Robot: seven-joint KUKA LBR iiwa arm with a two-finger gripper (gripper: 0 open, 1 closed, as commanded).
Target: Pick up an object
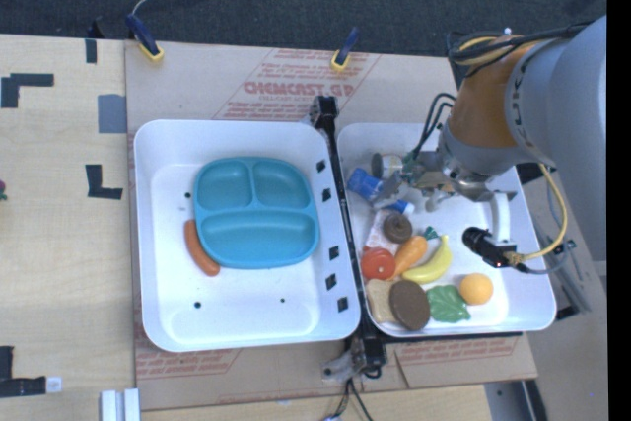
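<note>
The right bin holds several toy foods: a blue can, a brown round piece, a carrot, a banana, a red tomato, a brown oval, a green leafy piece and an orange. My gripper hangs low over the upper part of this bin. It sits just right of the blue can and above the brown round piece. A small blue-and-white item lies right under it.
The left bin carries a blue divided plate and an orange sausage beside the plate's left edge. A black divider separates the bins. The arm's grey body covers the right bin's far right corner.
</note>
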